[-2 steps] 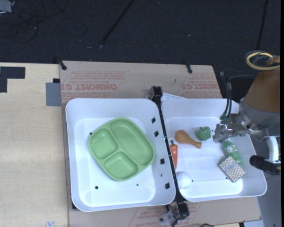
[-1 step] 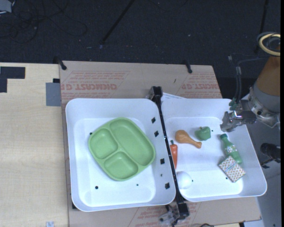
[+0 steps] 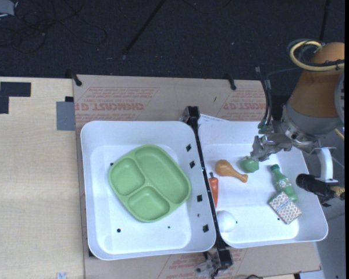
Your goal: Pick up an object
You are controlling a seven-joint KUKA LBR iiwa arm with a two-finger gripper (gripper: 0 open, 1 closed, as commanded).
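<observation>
In the right bin (image 3: 302, 234) my gripper (image 3: 257, 154) reaches down from the right, directly over a small green round object (image 3: 250, 165) that it touches or nearly touches. An orange drumstick-shaped toy (image 3: 230, 170) lies just left of that. A green bottle (image 3: 283, 182) lies to the right, with a patterned square packet (image 3: 284, 207) below it. An orange carrot-like piece (image 3: 213, 189) rests against the divider, and a white round object (image 3: 225, 220) sits near the front left corner of the bin.
The left bin (image 3: 96, 214) holds a green three-compartment plate (image 3: 149, 182). A black divider (image 3: 199, 173) separates the two bins. Cardboard lies under the bins, and the wooden benchtop (image 3: 29, 185) extends to the left.
</observation>
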